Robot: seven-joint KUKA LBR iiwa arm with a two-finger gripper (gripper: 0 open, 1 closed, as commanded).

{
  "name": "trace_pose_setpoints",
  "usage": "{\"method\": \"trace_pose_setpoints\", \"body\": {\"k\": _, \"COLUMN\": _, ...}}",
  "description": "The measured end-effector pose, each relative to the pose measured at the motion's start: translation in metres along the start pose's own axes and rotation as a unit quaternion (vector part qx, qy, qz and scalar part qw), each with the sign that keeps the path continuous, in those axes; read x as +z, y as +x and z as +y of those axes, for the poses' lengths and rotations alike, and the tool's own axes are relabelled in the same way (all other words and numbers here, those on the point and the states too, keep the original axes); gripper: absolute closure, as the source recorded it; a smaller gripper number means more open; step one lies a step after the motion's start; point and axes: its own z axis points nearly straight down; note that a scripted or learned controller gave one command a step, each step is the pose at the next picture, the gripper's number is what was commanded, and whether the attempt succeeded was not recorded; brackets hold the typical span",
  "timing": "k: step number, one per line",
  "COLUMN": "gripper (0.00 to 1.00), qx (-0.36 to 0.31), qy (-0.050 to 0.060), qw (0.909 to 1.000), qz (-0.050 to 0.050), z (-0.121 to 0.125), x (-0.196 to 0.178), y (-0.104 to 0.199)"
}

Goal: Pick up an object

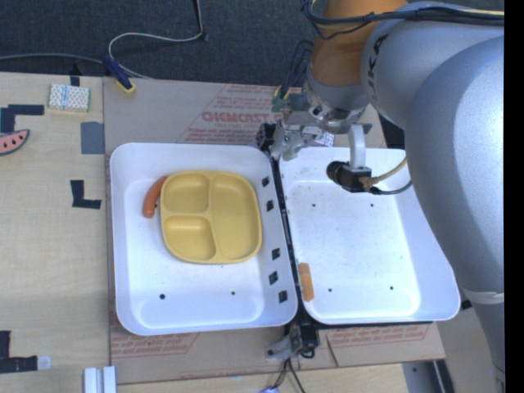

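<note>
Carrot lies well below my gripper

My gripper sits upper centre, its state I cannot tell; carrot lies lower centre, long axis vertical.

left bin: divided plate, sausage at its left. right bin: carrot piece by left wall.
</note>
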Motion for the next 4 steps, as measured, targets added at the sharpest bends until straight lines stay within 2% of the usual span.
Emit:
{"method": "trace_pose_setpoints", "body": {"k": 1, "gripper": 0.00, "qx": 0.000, "qy": 0.000, "qw": 1.0000, "qz": 0.000, "z": 0.000, "x": 0.000, "y": 0.000}}
{"method": "trace_pose_setpoints", "body": {"k": 2, "gripper": 0.00, "qx": 0.003, "qy": -0.002, "qw": 1.0000, "qz": -0.002, "z": 0.007, "x": 0.037, "y": 0.010}}
{"method": "trace_pose_setpoints", "body": {"k": 3, "gripper": 1.00, "qx": 0.003, "qy": -0.002, "qw": 1.0000, "qz": -0.002, "z": 0.007, "x": 0.027, "y": 0.010}}
{"method": "trace_pose_setpoints", "body": {"k": 4, "gripper": 0.00, "qx": 0.003, "qy": -0.002, "qw": 1.0000, "qz": -0.002, "z": 0.007, "x": 0.028, "y": 0.010}}
